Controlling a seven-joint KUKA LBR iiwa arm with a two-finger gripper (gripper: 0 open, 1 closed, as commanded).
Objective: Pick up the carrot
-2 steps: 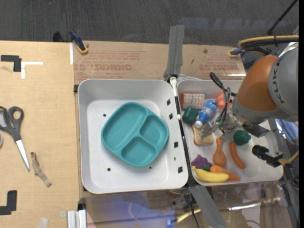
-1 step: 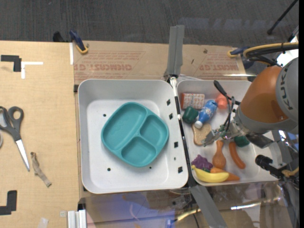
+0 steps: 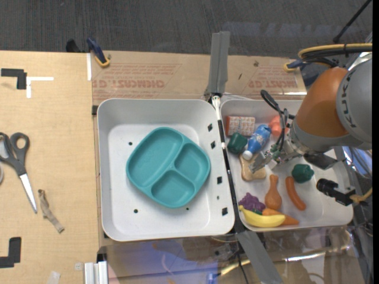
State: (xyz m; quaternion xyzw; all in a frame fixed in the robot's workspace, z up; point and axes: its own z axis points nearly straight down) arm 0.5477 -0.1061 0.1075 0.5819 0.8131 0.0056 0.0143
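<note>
camera view: the gripper [image 3: 273, 154] hangs low in the right bin [image 3: 331, 218], its jaw state impossible to tell; the carrot [image 3: 295, 193], below-right of it, looks light, rigid, smooth — best pinched mid-length across its width

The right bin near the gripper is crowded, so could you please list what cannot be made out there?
- Gripper: its fingers are small and blurred against clutter, so their state is unreadable in the camera view.
- Carrot: just an orange tip shows at the bin's near wall; the banana covers the rest.
- Orange item behind the bottle: mostly hidden by the arm, identity unclear.
- Label on the packet: too small to read.
</note>
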